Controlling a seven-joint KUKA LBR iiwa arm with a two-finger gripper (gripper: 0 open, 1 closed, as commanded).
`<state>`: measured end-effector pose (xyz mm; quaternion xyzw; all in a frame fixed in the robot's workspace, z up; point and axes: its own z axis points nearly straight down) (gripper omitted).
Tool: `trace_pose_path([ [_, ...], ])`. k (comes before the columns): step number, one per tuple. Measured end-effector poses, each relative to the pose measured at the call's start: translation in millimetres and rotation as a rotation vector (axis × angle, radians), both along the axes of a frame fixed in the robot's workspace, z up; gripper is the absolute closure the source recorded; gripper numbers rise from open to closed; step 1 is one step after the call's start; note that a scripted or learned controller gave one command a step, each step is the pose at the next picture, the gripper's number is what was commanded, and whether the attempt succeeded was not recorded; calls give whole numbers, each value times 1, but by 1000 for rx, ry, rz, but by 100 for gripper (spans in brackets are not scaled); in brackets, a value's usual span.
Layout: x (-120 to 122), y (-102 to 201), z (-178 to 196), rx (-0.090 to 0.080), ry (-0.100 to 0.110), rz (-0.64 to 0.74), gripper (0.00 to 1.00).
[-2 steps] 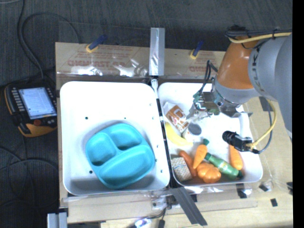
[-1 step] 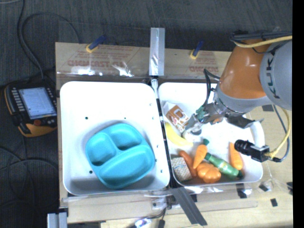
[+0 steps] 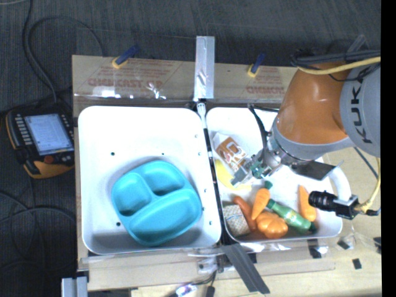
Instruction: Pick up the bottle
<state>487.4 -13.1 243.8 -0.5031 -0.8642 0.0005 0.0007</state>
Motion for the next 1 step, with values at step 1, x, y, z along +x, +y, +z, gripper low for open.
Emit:
trace_pose_path([
  [1, -3, 44, 45, -1, -2, -84, 100],
])
